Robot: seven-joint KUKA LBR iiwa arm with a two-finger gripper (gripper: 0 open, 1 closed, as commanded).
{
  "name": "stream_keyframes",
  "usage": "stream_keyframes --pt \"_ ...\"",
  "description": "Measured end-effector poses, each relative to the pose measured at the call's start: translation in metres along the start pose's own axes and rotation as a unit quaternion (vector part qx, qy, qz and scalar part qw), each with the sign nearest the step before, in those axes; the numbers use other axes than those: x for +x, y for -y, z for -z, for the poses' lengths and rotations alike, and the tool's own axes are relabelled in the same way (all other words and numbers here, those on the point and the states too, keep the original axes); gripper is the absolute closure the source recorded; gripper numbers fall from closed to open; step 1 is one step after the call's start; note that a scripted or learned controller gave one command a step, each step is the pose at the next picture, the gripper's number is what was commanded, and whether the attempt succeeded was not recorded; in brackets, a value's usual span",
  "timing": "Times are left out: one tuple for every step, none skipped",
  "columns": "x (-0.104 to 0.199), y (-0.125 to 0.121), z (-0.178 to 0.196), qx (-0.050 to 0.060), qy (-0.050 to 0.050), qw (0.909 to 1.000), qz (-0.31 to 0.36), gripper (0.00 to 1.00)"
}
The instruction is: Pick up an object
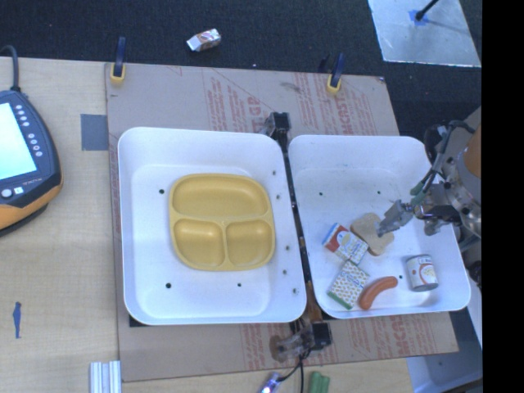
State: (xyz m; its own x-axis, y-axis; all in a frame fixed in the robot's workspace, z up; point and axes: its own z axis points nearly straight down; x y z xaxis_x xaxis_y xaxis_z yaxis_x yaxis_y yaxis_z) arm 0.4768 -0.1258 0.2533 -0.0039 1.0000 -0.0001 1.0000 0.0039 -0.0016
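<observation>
**Gripper poised at the upper right edge of the object cluster in the right bin**

The gripper (393,218), reaching in from the right of the frame, sits low over the right bin (344,158), with the arm's grey wrist behind it at the frame's right edge. Whether it is open or closed cannot be told at this slant and size, and nothing can be seen held in it.

The candidate objects lie in the lower half of that bin. Nearest is a tan, bread-like slice (370,231), just below and left of the gripper tip, possibly touching it. Beside the slice, further left, lies a small red-and-white carton (342,242). Below that is a green-and-white patterned packet (350,284), and beside it a red sausage-shaped piece (377,292), its long axis running from lower left to upper right. A small tin can (421,272) stands apart at the lower right, below the wrist.

The left bin (139,219) carries a yellow divided plate (221,220), well apart from the gripper.

Judged from this layout, the tan slice is the likeliest target: a short descent down and left would meet it, though the carton crowds its left side.
</observation>
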Motion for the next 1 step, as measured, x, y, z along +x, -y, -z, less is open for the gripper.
stream_keyframes --pt "0.0076 -0.0584 -0.0929 0.002 0.000 1.0000 0.001 0.00"
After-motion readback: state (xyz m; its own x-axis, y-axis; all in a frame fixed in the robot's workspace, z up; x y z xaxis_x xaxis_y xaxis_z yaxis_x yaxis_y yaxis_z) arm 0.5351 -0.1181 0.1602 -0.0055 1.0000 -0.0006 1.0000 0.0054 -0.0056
